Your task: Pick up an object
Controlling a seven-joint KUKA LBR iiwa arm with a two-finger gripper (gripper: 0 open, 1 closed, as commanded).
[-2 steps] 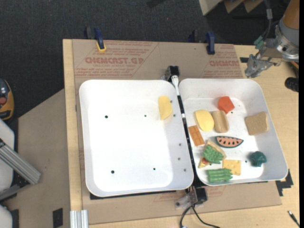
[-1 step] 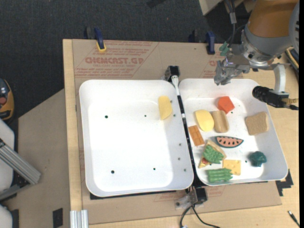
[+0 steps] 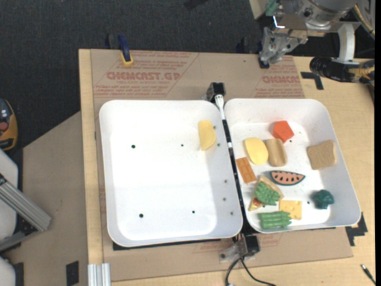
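Above the worktop's far edge, we see the hand (image 3: 272, 57) hovering, empty | finger state: we cannot tell | toy foods crowd the right bin (image 3: 339, 159) | we'd drop straight onto the orange block (image 3: 283, 130), nearest and standing apart.

The brown board (image 3: 178, 70) under the bins bears red print reading "CHEMCAST GP" at upper left; the same print at upper right is only partly legible.
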